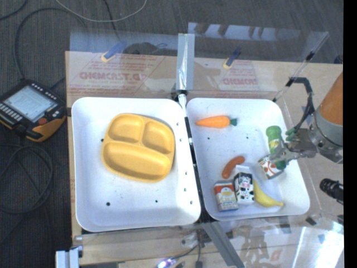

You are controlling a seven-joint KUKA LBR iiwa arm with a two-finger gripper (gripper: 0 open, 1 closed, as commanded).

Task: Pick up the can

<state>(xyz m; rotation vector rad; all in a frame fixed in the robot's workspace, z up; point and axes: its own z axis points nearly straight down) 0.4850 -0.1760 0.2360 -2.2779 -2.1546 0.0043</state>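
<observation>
The small red-and-white can (270, 167) lies tilted near the right bin's (245, 109) right edge. The gripper (283, 154) reaches in level from the right. Its fingers close on the can's top.

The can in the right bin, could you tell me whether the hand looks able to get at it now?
Probably yes: the hand is right at the can, with open space above it; the green bottle and banana sit close by.

The right bin (245, 106) has open floor across its centre and upper middle. The carrot (213, 121) lies upper left. Along the right wall, the green bottle (273, 137) stands just above the can (270, 167). The sausage (232, 166), two cartons (234, 191) and banana (266, 199) crowd the lower part
</observation>
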